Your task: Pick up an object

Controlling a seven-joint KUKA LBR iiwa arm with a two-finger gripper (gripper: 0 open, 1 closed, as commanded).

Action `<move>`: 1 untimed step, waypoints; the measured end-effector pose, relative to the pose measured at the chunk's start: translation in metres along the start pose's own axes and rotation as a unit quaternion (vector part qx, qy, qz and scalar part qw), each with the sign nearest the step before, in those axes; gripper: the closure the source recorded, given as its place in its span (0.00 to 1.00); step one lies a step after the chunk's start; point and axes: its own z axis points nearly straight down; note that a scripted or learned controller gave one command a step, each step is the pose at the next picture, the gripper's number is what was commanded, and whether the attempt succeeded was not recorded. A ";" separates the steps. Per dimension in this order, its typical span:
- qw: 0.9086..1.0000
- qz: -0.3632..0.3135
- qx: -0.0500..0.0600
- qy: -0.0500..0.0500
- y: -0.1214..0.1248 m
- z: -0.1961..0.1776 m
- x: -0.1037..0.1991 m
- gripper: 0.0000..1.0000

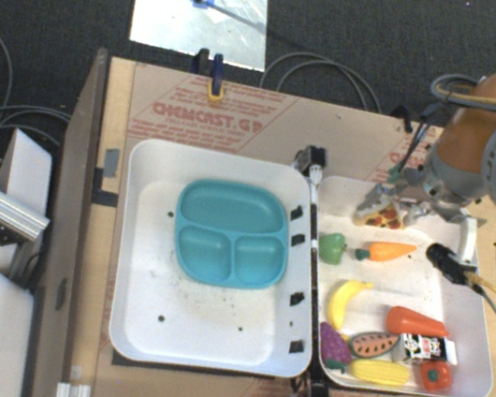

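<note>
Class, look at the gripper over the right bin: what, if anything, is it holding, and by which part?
It cannot be told. The gripper sits right over the pizza slice, but no grip shows.

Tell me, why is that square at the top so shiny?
In the camera view, the silvery sheet above the bench catches the light and glares; the white bins look bright too, while the arm's grey body at the right edge looks soft and blurry.
</note>
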 end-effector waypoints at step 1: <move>1.000 0.005 0.001 0.001 -0.002 0.034 -0.011 0.00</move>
